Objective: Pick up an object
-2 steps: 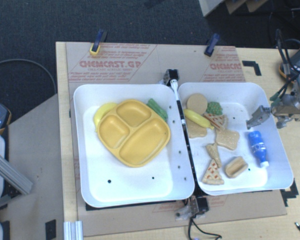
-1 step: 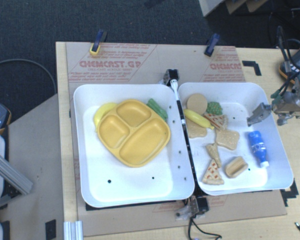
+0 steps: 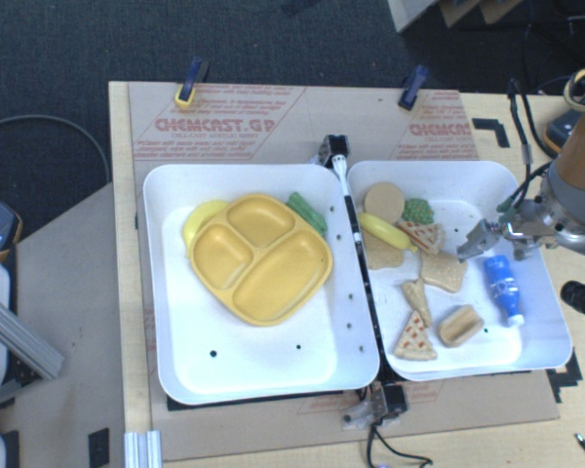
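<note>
Pizza slice (image 3: 415,339) and bread (image 3: 459,324) lie nearest in the right bin (image 3: 541,344); a blue tube (image 3: 502,288) sits beyond, just under the jaws (image 3: 485,239), seemingly parted and empty, poised to choose among scattered food.

Two bins sit side by side on the table (image 3: 273,115); the left bin (image 3: 190,349) holds a divided tray (image 3: 261,258); the right bin (image 3: 541,344) holds a banana (image 3: 383,230), a round cracker (image 3: 383,201), pizza slices (image 3: 416,339), bread (image 3: 459,325) and, at its right, a bottle (image 3: 502,288); the claw (image 3: 497,237) hangs just behind the bottle.
</note>
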Robot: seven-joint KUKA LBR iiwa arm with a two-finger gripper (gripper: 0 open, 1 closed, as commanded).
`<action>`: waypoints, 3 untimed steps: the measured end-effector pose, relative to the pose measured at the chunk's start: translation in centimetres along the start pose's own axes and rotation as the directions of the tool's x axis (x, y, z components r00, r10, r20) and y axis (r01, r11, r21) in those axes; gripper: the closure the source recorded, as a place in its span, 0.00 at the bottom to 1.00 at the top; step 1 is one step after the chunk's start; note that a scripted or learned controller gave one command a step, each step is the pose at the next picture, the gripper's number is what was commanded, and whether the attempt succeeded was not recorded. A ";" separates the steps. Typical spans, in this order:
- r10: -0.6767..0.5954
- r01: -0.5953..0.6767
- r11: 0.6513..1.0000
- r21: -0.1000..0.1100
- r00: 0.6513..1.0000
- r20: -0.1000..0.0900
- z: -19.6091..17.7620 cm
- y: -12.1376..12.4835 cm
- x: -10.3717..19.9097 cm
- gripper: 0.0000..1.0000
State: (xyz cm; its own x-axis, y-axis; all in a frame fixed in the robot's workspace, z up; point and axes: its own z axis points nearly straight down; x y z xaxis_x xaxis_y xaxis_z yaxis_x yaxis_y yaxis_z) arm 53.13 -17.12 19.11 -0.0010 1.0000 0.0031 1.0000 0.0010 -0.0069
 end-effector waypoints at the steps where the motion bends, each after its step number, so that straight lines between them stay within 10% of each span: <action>1: 0.001 -0.001 1.000 0.001 1.000 -0.001 5.6 0.1 1.1 0.00; 2: 0.001 -0.001 1.000 -0.001 1.000 0.000 10.9 0.0 1.2 0.00; 3: 0.002 -0.002 1.000 -0.008 1.000 0.003 9.5 0.2 1.1 1.00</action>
State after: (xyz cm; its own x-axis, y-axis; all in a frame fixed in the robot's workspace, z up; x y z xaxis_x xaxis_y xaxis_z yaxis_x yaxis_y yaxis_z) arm 53.23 -16.00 9.61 0.0014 1.0000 -0.0001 1.0000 -0.0014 0.0010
